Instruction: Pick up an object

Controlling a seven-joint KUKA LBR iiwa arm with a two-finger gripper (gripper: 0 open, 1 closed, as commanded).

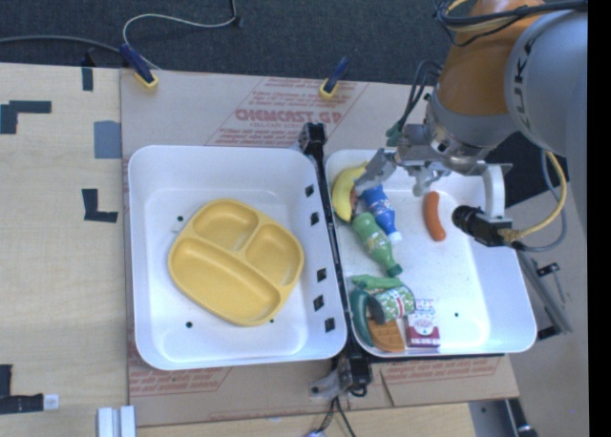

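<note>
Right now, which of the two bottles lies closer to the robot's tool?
The blue bottle, beside the banana; the green bottle lies farther from the tool.

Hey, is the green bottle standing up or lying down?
Lying down: the green bottle lies on its side in the right bin, beside the banana.

The gripper [399, 173] hangs over the far part of the right bin [496, 316], with its fingers apart and nothing between them. Just left of it lies a banana [342, 190]. Just below it stand a blue-white bottle [379, 212] and a green bottle [374, 242]. An orange sausage [434, 216] lies to its right. Far to its left, a yellow divided plate [236, 260] rests in the left bin [153, 235].
</note>
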